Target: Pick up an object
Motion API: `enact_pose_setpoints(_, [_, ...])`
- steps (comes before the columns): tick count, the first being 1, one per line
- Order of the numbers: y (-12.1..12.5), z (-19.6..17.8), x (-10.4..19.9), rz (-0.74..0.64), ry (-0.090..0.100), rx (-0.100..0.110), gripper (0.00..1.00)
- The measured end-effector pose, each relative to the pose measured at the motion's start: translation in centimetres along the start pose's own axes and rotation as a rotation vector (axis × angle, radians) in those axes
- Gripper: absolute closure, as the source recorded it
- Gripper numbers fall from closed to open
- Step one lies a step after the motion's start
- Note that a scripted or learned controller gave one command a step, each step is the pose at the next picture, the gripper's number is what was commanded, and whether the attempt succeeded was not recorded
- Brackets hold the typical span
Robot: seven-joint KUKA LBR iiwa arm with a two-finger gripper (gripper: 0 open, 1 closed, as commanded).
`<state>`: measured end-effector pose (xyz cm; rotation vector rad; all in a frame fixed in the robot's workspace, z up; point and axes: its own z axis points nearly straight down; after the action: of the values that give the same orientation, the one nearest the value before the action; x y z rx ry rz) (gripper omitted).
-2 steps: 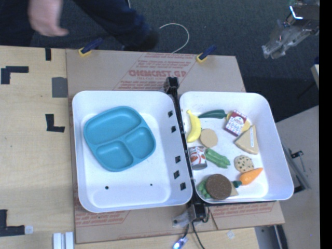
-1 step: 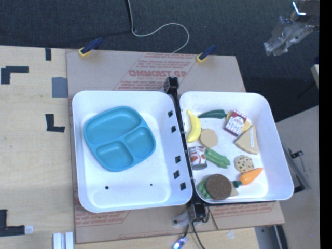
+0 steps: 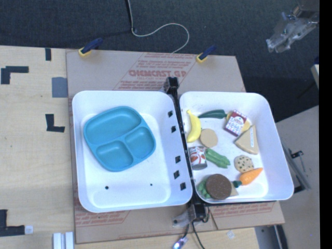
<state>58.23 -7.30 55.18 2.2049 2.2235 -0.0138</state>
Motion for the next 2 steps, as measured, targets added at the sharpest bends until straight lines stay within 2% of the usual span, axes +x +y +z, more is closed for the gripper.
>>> enact_pose_setpoints(2, [0.1, -2.0, 0.1, -0.001, -0.002, -0.001, 1.00])
